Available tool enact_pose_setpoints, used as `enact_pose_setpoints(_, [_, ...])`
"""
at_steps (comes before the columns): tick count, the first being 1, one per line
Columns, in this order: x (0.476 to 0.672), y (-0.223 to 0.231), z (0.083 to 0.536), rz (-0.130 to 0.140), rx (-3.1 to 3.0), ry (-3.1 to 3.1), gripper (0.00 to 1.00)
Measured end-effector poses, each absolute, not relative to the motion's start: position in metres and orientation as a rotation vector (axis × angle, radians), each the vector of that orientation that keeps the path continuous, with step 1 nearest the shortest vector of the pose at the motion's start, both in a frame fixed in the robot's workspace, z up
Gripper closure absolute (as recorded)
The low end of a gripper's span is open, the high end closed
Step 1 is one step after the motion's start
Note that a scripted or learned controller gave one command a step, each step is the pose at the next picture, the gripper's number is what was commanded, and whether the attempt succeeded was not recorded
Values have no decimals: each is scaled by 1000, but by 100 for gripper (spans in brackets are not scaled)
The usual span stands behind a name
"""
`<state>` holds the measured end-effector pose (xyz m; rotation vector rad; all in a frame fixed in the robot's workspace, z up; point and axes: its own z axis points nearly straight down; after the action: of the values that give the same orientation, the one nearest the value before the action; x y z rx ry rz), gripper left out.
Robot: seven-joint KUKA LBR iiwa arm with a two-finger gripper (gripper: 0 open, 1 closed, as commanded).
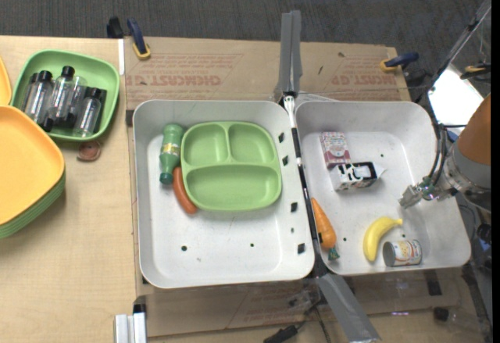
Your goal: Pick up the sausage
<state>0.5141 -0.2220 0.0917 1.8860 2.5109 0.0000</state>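
In the left bin [156, 255], the sausage [184, 190] lay on the white floor, a bit left of the middle of the picture. It was reddish orange and lay at a slant. It was touching the lower left corner of the green plate [231, 166], which had three parts. Just above the sausage stood a green bottle [169, 151], lying along the left side of the plate.

The gripper [423, 193] was far away from the sausage, over the right side of the right bin [437, 251], near the right edge of the picture. Nothing was between its fingers that I could see, but it was small and blurry, so I could not tell if it was spread apart or closed.

In the right bin there was a small carton [347, 163] near the top, a banana [378, 234] lower down, and a little can [402, 252] just beside the banana. A carrot [323, 224] lay along the left wall of that bin.

On the worktop [101, 255], at the upper left of the picture, a green tray [103, 72] held some dark bottles [64, 101]. Below it sat a stack of yellow plates [27, 169].
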Motion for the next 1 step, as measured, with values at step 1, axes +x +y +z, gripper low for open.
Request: enact_pose_setpoints(1, [492,-217,91,-2,2217,2230,100])
